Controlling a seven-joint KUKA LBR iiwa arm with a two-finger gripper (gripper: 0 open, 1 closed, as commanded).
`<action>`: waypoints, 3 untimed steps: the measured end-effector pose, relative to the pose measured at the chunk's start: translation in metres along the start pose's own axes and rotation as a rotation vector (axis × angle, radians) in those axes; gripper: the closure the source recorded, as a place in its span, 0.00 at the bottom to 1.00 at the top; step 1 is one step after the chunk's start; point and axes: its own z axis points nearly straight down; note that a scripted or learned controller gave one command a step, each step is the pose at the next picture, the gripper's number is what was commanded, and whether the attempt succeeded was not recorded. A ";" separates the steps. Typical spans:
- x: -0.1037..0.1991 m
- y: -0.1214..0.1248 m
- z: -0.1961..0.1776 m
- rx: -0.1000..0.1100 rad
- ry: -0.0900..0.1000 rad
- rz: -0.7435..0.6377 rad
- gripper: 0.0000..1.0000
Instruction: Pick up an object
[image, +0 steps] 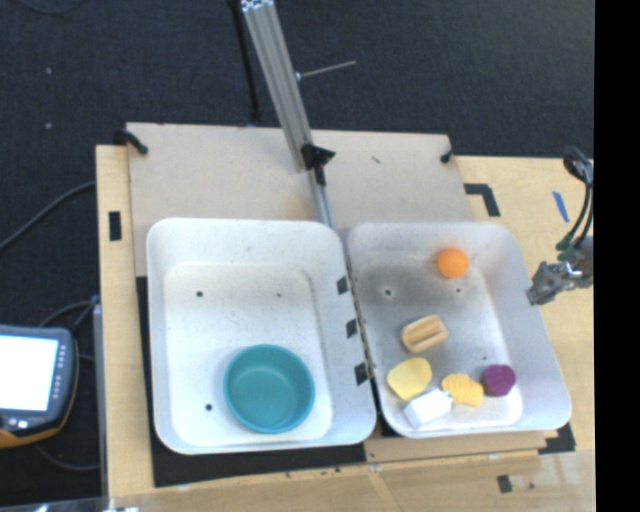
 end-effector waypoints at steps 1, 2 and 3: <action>0.058 0.012 0.002 0.005 0.004 -0.004 1.00; 0.104 0.018 0.015 0.007 0.004 -0.003 1.00; 0.154 0.024 0.009 0.004 0.005 -0.005 1.00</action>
